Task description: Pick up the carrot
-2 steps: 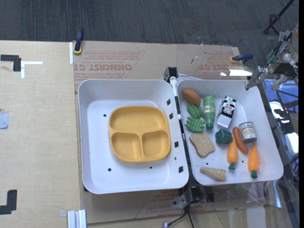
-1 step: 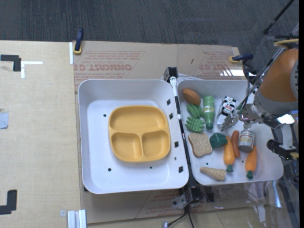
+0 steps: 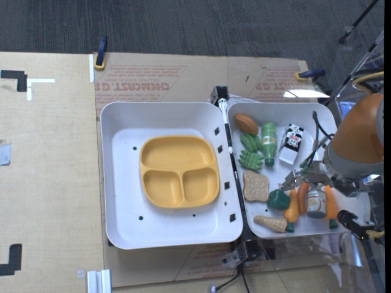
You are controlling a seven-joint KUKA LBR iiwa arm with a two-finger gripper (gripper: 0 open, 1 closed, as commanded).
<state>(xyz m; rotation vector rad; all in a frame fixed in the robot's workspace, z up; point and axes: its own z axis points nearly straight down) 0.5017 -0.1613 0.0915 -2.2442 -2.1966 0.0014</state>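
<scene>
An orange carrot (image 3: 292, 209) with a green stub lies near the front of the right bin (image 3: 276, 107), tilted almost upright in the view. A second carrot (image 3: 330, 201) lies to its right, past a small silver can (image 3: 316, 202). A third orange piece (image 3: 303, 196) sits between the first carrot and the can. My gripper (image 3: 297, 179) hangs low just above these, slightly behind the first carrot, at the end of the grey wrist coming in from the right. The view is too cluttered to tell whether anything is between its jaws.
The right bin also holds a bread slice (image 3: 255, 187), a dark green vegetable (image 3: 278, 199), a beige cone (image 3: 270, 223), a milk carton (image 3: 292, 144), a green bottle (image 3: 269, 142), leafy greens (image 3: 249, 152) and a brown loaf (image 3: 247, 124). A yellow divided plate (image 3: 179, 170) lies in the left bin (image 3: 116, 163).
</scene>
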